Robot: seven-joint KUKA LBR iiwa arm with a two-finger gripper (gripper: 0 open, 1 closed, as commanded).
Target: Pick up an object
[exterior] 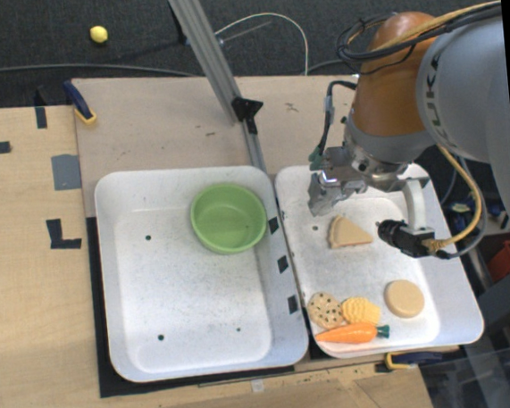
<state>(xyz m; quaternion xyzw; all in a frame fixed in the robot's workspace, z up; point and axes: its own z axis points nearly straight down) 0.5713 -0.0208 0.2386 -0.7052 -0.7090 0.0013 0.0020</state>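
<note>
The arm (422,75) is reaching in from the right, with its grey body and orange band (388,96) hanging over the upper part of the right bin (454,314). The wrist is pointing downward and slightly leftward. The gripper (325,199) is sitting low over the bin's upper-left area, close to the divider between the two bins. Its fingers are appearing as a dark, blurred mass, so the width of the claw cannot be determined, and nothing is visibly sitting between them.

The right bin is holding five items:
- A tan wedge (349,232) is lying just below and to the right of the gripper, apart from it.
- A round tan disc (404,298) is lying near the lower right corner.
- A chocolate-chip cookie (323,309) and a yellow waffle-textured piece (361,309) are lying side by side near the front edge.
- An orange carrot (348,334) is lying just below these two, along the front rim.

The left bin (128,282) is holding a green bowl (228,217), standing upright near its upper right corner.
</note>
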